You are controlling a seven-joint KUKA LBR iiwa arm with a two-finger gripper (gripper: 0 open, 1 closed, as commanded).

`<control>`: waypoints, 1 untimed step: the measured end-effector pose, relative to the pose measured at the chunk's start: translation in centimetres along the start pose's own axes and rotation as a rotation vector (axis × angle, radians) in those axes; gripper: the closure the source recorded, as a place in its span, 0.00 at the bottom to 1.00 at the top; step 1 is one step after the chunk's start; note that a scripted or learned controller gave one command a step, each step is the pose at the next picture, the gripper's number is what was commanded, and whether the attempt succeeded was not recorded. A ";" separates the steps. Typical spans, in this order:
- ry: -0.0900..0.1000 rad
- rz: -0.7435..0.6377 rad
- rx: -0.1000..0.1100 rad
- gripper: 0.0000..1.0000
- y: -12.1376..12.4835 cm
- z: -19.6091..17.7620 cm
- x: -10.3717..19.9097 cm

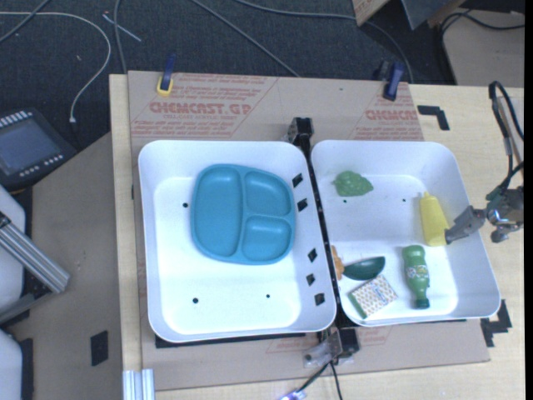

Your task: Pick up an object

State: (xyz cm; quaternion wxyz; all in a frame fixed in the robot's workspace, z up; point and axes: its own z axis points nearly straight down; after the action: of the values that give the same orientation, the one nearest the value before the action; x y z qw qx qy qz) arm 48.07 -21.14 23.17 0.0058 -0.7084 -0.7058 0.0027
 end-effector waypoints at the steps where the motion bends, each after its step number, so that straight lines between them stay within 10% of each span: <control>1: -0.004 -0.004 -0.011 0.00 0.3 -0.5 0.0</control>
State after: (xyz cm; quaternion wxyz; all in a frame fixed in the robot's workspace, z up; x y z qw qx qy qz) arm 48.34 -21.10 23.71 0.0005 -0.7071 -0.7071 0.0000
